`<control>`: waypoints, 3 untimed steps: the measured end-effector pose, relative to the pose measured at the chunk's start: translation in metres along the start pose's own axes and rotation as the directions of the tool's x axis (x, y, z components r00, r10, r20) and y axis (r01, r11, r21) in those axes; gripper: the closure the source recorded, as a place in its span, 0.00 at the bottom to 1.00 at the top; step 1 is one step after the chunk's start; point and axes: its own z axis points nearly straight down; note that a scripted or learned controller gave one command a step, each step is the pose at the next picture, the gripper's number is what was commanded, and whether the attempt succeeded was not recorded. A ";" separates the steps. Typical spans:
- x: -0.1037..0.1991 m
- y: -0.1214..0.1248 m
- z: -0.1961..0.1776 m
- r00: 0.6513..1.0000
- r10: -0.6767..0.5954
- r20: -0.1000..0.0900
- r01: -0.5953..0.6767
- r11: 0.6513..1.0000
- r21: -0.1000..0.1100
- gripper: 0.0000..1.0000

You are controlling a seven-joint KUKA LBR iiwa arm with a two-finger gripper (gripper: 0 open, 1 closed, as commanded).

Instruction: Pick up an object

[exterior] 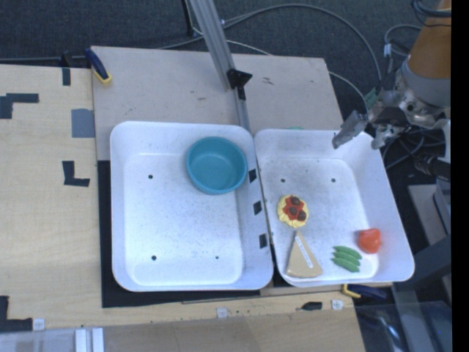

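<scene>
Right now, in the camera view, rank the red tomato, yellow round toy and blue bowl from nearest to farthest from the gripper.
From the gripper:
1. Yellow round toy, right bin middle.
2. Red tomato, right bin's near right corner; nearly tied with the toy.
3. Blue bowl, left bin.

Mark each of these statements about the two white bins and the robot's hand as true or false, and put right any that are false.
1. The round blue plastic bowl sits in the left white bin. True.
2. The small red-orange tomato-like toy lies in the left bin. False: it lies in the right white bin, near its right wall.
3. The green pea-pod toy lies beside the tan wedge-shaped slice toy. True.
4. The hand is over the blue bowl. False: it hangs at the right bin's upper right corner.
5. The yellow round toy with red spots lies in the right bin. True.
</scene>
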 end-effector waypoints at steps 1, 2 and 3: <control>-0.003 -0.006 0.044 1.000 0.000 -0.001 0.000 1.000 0.004 0.00; -0.003 -0.007 0.108 1.000 0.000 -0.001 0.000 1.000 0.006 0.00; 0.001 -0.003 0.153 1.000 0.000 -0.001 0.000 1.000 0.004 0.00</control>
